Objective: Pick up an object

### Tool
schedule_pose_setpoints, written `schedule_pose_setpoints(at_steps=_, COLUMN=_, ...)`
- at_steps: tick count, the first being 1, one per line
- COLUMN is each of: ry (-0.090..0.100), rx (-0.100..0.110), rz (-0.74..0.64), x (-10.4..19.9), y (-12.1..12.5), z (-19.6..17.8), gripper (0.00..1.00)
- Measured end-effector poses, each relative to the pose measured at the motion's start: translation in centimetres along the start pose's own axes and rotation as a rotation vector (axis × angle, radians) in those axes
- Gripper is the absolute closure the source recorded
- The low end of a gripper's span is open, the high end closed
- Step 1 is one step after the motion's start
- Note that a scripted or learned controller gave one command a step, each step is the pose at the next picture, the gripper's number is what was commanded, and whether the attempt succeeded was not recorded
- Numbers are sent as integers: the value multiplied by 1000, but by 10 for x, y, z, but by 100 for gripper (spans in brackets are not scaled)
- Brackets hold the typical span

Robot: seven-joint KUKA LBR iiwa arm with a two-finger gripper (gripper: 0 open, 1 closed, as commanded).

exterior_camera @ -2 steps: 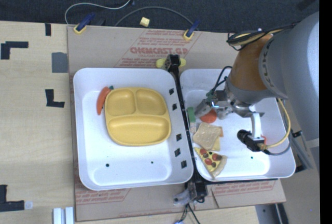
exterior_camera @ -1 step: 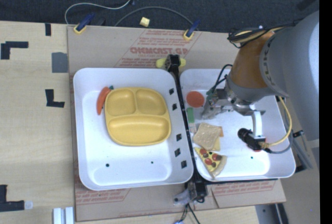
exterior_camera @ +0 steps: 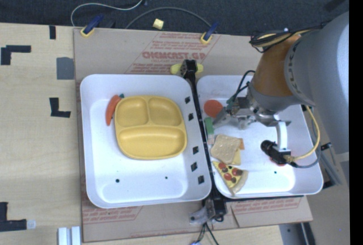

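In the right bin (exterior_camera: pixel 303 180) lie a red round piece (exterior_camera: pixel 213 106), a small green piece (exterior_camera: pixel 209 123), a tan toast slice (exterior_camera: pixel 227 149) and a pizza slice (exterior_camera: pixel 231 176), all near the bin's left wall. My gripper (exterior_camera: pixel 240 115) hangs low over the upper middle of this bin, just right of the red and green pieces and above the toast. The wrist hides its lower end. I see nothing held in it.
The left bin (exterior_camera: pixel 91 142) holds a yellow divided plate (exterior_camera: pixel 150 126) and an orange carrot (exterior_camera: pixel 112 109) beside the plate's left edge. A black divider (exterior_camera: pixel 195 125) runs between the bins. The grey arm and its yellow cable (exterior_camera: pixel 309 150) cover the right bin's right side.
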State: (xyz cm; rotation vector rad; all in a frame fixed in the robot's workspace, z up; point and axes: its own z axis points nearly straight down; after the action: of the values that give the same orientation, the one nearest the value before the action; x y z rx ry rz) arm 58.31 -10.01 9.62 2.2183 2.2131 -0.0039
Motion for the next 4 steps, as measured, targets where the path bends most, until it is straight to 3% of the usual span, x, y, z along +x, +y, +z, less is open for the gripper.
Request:
schedule_pose_setpoints(at_steps=1, ry=7, rx=2, rz=-4, x=5, y=58, z=12, gripper=0)
schedule_pose_setpoints(at_steps=2, ry=7, rx=6, rz=-5, x=1, y=85, z=12, gripper=0)
schedule_pose_setpoints(at_steps=3, ry=6, rx=5, rz=-2, x=-5, y=65, z=12, gripper=0)
schedule_pose_setpoints(at_steps=4, ry=8, rx=4, rz=-5, x=-7, y=86, z=12, gripper=0)
